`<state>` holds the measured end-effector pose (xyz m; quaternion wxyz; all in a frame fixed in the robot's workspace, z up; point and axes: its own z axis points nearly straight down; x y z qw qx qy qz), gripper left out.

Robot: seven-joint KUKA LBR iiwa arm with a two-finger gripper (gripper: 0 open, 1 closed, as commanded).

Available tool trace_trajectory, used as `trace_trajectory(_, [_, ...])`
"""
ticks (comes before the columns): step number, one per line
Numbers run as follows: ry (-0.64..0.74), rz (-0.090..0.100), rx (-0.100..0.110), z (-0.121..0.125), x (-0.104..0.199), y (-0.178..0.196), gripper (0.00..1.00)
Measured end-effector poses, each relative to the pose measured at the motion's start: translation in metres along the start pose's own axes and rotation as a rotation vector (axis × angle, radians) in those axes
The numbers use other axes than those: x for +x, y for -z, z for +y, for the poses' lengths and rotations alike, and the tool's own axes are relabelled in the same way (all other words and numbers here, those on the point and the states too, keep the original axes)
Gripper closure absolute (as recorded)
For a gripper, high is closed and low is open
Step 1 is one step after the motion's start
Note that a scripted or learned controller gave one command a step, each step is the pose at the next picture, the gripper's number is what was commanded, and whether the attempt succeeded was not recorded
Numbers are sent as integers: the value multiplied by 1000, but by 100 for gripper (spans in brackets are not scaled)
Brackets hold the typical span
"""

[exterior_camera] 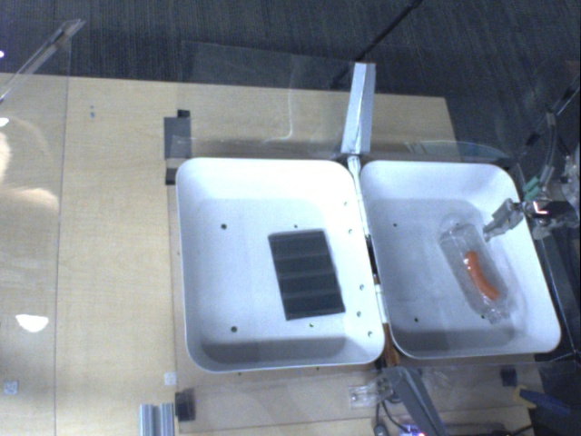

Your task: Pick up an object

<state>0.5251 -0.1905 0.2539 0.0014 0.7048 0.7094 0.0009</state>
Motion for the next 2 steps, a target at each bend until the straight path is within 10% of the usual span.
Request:
trace_trajectory(1, [-66, 0, -3, 31, -14, -158, 0])
trace_trajectory(2, [-150, -2, -10, 45, -11, -163, 0])
